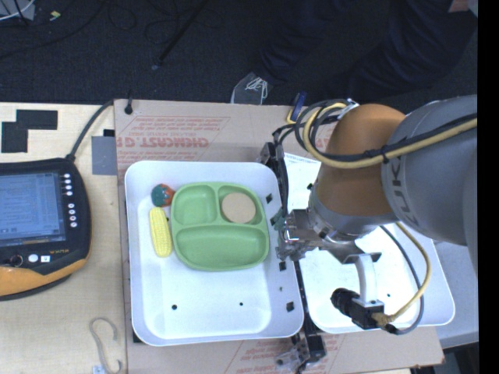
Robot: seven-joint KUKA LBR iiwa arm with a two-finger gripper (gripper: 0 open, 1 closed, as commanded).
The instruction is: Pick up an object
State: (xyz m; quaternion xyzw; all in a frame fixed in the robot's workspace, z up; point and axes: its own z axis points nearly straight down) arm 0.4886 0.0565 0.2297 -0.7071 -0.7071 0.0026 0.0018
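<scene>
The grey, orange-banded arm [366, 178] hangs over the right white bin [437, 306]; its jaws' state I cannot tell. The yellow plastic corn cob [161, 231] lies in the left bin [203, 318], beside the green divided plate [220, 227]. Judged step: approach, needing a leftward reach.

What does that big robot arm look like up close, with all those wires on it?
The arm is thick, rounded and grey, with a glossy orange band above its wrist. Yellow and black cables loop over the orange part, and another cable runs down to a black part near the tool.
</scene>
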